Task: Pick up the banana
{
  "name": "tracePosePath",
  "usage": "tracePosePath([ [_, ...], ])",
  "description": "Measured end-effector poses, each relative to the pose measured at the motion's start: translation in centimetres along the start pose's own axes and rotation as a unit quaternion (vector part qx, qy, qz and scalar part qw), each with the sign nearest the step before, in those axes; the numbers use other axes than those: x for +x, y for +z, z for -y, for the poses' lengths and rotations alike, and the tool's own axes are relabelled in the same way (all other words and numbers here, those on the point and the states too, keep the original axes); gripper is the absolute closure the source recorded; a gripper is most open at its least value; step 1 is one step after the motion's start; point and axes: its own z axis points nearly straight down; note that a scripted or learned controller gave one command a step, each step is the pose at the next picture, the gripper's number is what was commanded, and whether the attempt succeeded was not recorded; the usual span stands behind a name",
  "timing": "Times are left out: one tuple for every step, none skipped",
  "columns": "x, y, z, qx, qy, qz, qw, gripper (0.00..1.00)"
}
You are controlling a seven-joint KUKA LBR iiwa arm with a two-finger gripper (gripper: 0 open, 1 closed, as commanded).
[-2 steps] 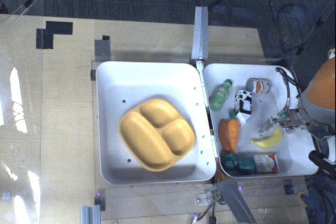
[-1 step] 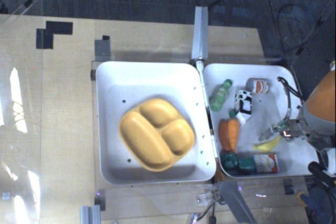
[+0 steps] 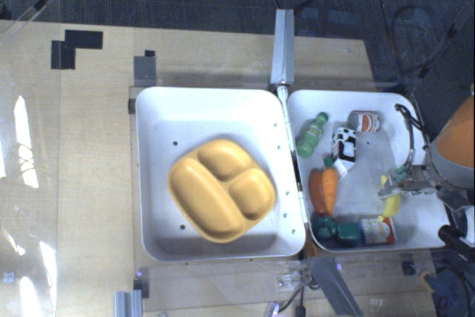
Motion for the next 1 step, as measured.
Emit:
tracePosePath([
  [3.15,-9.92,0.24,0.007,0.068,0.0,0.9977,1.0],
])
